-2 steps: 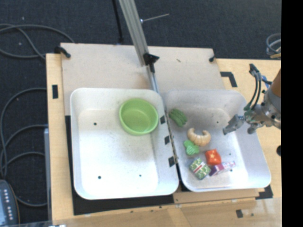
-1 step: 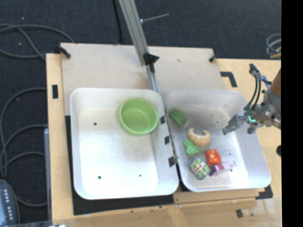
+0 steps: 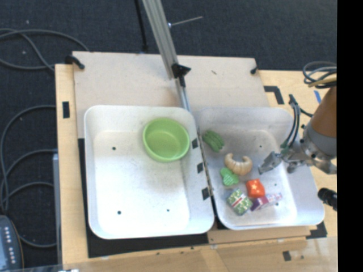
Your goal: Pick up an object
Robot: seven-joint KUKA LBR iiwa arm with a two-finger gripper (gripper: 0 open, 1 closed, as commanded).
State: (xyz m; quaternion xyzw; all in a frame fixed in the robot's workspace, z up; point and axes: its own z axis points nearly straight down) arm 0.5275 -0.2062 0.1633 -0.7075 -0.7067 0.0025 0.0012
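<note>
Gripper [image 3: 271, 162]: right-centre of frame, over the right bin [image 3: 266, 120], fingers spread, nothing between them.
Nearby objects: tan ring [image 3: 238, 164], orange block [image 3: 255, 187], purple piece [image 3: 267, 200], patterned cube [image 3: 239, 201], green pieces [image 3: 214, 140], clustered lower left of gripper.
Left bin [image 3: 113, 208]: green bowl [image 3: 165, 140] at its upper right.
Worktop [image 3: 125, 78]: carries both bins.

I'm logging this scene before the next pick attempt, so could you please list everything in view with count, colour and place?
Bins: two, white, side by side on the bench.
Bowl: one, green, left bin, upper right.
Ring-shaped piece: one, tan, right bin, middle.
Green pieces: two, right bin, left side.
Orange block: one, right bin, lower part.
Multicoloured block: one, below it.
Pink piece: one, beside the orange block.
Gripper: one, grey, over the right bin.
</note>
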